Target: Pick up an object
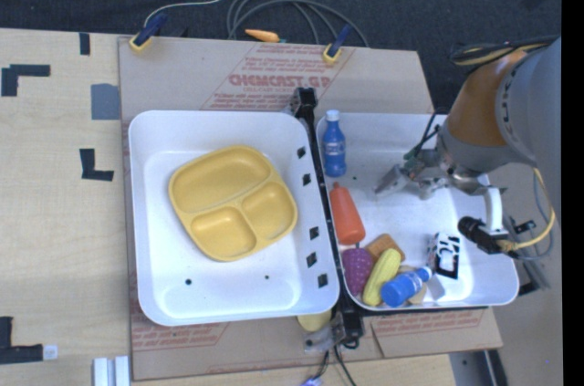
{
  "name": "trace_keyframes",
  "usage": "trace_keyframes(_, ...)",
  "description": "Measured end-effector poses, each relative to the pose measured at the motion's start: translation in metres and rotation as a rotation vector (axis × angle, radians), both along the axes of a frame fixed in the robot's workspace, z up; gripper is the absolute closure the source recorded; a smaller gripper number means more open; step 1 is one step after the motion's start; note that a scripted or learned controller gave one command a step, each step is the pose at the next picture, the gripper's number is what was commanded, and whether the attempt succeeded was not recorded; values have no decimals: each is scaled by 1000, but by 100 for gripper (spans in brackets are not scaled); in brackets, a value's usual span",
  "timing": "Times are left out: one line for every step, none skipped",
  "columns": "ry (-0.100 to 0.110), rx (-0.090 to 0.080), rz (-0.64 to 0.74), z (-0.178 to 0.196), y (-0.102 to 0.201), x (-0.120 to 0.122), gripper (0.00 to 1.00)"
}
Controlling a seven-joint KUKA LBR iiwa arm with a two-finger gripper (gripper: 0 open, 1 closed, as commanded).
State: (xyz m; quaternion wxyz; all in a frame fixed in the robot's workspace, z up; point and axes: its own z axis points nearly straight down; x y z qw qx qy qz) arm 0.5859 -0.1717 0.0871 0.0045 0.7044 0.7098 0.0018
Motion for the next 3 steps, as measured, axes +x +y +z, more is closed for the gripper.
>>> trace_keyframes(2, -1, -6, 43, -54, 49, 0)
trace_keyframes(20, 9, -8, 2, 20, -76, 0)
trace_keyframes(1, -14, -9, 0, 63, -27, 0)
